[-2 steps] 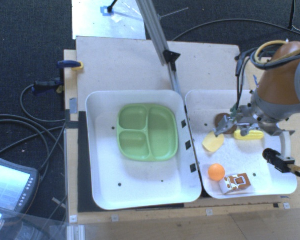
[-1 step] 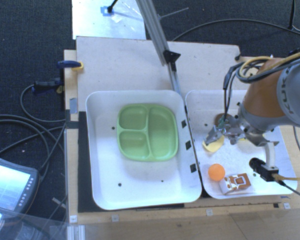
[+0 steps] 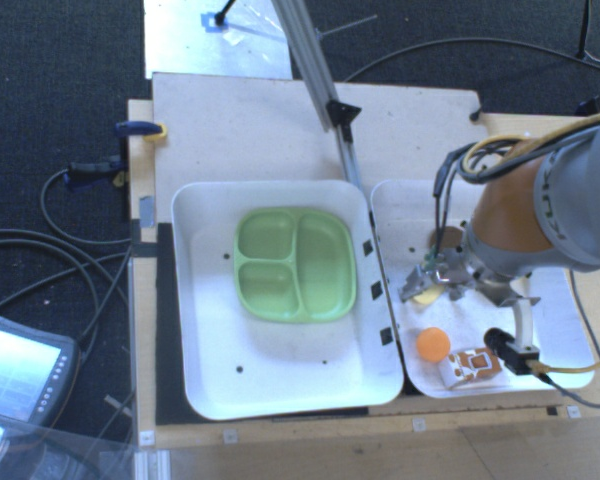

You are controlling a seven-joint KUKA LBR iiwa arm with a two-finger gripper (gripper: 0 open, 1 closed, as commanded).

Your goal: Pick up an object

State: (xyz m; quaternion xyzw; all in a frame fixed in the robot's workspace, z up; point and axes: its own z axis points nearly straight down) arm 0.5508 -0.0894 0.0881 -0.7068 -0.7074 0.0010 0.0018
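Orange ball sits near the front edge of the right bin, smooth and round, w/ a brown-and-white patterned block just beside it toward the front-right corner. Pincer hangs low over the bin's left-middle, above a pale yellowish thing that's partly hidden; can't tell if the tips are apart or together, nor if anything is between them. Ball lies just frontward of the pincer, block further toward the corner. Ball looks easiest but may roll; block is boxy, long axis roughly along the front edge. Left bin holds a green plastic tray w/ three compartments, near its middle.
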